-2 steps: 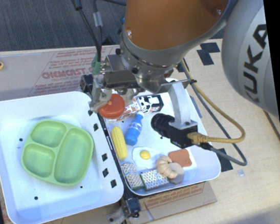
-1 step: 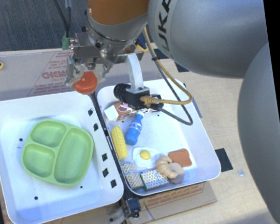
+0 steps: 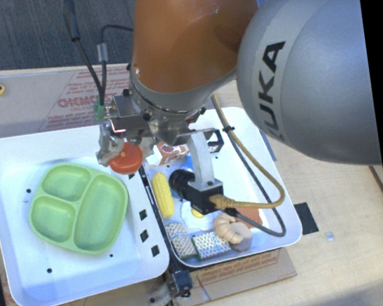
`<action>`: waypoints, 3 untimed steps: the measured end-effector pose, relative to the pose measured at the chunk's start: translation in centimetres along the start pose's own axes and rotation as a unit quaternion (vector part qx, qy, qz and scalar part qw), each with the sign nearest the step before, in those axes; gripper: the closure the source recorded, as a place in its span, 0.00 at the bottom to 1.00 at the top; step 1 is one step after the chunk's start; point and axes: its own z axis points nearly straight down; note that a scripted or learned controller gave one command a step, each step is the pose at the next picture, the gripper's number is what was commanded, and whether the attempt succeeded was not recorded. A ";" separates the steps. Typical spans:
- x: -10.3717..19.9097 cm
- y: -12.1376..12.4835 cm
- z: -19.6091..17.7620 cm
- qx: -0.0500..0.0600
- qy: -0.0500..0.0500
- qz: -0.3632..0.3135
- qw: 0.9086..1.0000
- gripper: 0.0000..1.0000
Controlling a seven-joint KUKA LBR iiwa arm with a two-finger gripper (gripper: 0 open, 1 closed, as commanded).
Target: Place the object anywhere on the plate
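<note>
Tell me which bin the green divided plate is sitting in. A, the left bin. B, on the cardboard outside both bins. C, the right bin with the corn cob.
A: the green plate lies flat on the floor of the left bin, while the corn cob sits among other items in the right bin.

Large black capitals on the grey arm housing (image 3: 308, 76), at upper right, read "UKA"; they run tilted along the curved shell, and the orange band covers whatever precedes them. The cardboard sheet (image 3: 63, 96) behind the bins bears faded red printing, too blurred to read.
</note>
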 end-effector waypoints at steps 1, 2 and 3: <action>0.0 0.0 0.0 0.000 0.000 0.000 1.000 0.00; 0.0 0.0 0.0 0.000 0.000 0.000 1.000 0.00; 0.0 0.0 0.0 0.000 0.000 0.000 1.000 0.00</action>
